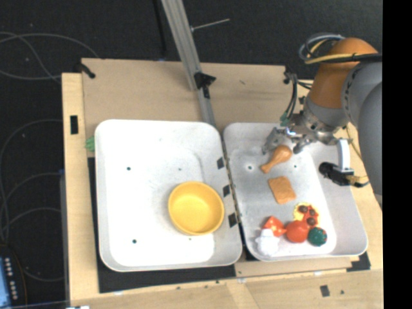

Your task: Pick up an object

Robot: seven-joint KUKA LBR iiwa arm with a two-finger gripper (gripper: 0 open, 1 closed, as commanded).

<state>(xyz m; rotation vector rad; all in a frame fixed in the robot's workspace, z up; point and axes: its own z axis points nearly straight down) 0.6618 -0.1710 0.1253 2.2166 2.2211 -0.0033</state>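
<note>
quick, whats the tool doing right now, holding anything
Tool: down in the right bin, at the thick end of the tan drumstick toy; whether it grips it cannot be told.

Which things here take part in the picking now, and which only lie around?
In the job:
- gripper, low over the right bin
- drumstick toy, right at the gripper

Lying about:
- yellow bowl in the left bin
- tan cracker
- small toy pile

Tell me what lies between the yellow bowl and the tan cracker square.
In the camera view, between the yellow bowl and the cracker square run the two bins' adjoining rims with small black clips; otherwise only bare white bin floor.
</note>
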